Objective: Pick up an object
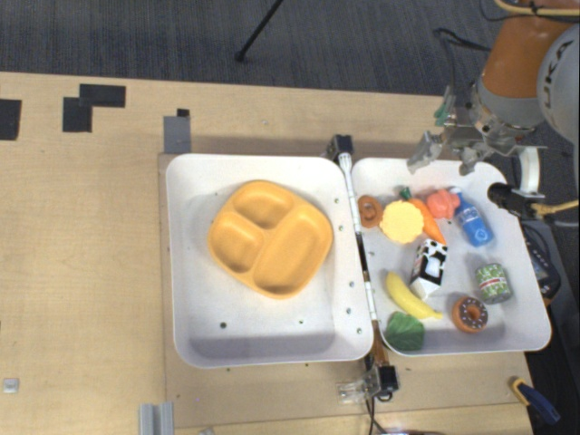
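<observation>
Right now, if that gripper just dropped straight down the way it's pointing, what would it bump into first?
Probably the far edge of the right bin or its bare floor just inside. The gripper hangs above that edge; the pink toy lies a little nearer the camera. Depth is hard to judge from this slant.

bench (82, 270): light wood | on it: left bin (181, 270), right bin (530, 329), side by side

Two white bins (181, 270), one yellow tray (270, 237), ten small toys (430, 265).

One fixed overhead camera looks down, apparently slanted, on both bins (181, 270).
</observation>
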Available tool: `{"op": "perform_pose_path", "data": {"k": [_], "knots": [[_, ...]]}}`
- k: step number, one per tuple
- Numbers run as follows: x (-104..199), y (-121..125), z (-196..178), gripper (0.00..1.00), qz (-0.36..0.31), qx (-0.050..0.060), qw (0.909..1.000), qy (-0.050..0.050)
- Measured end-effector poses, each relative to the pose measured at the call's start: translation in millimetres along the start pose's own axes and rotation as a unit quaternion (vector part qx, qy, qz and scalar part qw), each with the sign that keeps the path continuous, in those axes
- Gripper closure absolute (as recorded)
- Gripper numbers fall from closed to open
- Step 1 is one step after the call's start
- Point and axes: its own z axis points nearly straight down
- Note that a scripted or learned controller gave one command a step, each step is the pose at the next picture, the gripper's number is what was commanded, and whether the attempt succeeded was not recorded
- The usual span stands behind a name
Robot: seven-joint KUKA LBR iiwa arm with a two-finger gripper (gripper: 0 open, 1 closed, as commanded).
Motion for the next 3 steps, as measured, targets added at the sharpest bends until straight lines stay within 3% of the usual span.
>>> {"op": "perform_pose_path", "data": {"k": [1,2,3], "knots": [[-11.2,-23.0,105.4,0.00,-0.010,-0.001,0.9999,0.000],[-36.6,-13.1,130.3,0.00,-0.132,0.000,0.9912,0.000],[-35.9,-11.0,118.2,1.00,-0.133,-0.003,0.9911,-0.001]]}}
